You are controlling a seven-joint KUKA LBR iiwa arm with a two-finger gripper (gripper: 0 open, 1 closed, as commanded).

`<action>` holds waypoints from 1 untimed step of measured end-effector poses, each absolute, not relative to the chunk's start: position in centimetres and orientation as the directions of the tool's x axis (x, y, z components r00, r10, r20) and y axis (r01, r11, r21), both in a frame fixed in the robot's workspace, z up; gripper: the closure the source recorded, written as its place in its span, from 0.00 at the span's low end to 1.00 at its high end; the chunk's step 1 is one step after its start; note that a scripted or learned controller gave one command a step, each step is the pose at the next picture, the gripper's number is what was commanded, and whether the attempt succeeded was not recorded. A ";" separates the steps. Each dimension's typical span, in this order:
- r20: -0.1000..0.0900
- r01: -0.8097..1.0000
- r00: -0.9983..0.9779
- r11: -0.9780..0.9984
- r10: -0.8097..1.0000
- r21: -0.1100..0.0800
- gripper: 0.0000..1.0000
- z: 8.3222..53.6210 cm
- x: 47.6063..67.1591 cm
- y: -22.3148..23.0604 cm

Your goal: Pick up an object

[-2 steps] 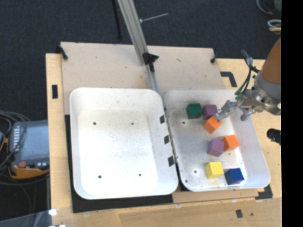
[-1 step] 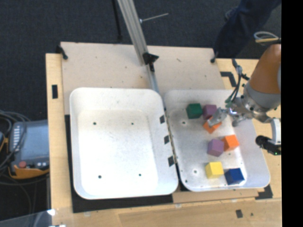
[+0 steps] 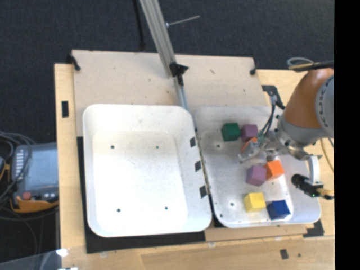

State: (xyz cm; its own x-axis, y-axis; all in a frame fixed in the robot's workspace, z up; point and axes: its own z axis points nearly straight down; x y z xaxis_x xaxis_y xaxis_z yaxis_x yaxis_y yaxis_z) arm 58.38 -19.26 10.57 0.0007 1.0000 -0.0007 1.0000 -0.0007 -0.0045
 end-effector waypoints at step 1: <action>-0.002 1.000 0.005 -0.005 1.000 0.005 1.00 12.1 58.6 -19.4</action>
State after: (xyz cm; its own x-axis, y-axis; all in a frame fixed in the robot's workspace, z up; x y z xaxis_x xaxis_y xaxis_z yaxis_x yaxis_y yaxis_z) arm 58.61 -19.42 12.08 0.0053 1.0000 -0.0021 1.0000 -0.0053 0.0053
